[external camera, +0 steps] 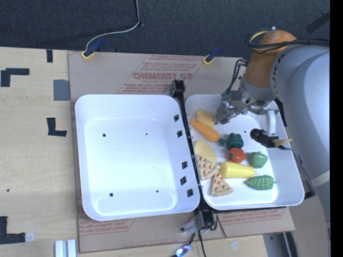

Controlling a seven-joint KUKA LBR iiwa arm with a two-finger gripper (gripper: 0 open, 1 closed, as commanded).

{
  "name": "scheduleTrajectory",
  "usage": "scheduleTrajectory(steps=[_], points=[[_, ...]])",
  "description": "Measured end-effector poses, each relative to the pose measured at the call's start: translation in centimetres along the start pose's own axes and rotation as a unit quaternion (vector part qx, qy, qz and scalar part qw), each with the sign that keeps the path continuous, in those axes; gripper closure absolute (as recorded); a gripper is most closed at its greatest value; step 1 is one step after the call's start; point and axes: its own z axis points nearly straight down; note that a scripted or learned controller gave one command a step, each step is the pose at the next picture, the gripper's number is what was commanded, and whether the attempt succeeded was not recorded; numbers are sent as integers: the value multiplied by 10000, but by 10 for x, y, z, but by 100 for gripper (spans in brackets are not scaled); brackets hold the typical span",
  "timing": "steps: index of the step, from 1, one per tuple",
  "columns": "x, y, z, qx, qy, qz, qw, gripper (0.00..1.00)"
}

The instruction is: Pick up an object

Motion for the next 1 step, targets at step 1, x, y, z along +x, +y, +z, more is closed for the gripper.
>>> scheduleTrajectory(steps=[1], points=[[-13,-85,-1,22,-14,57,10000,100]])
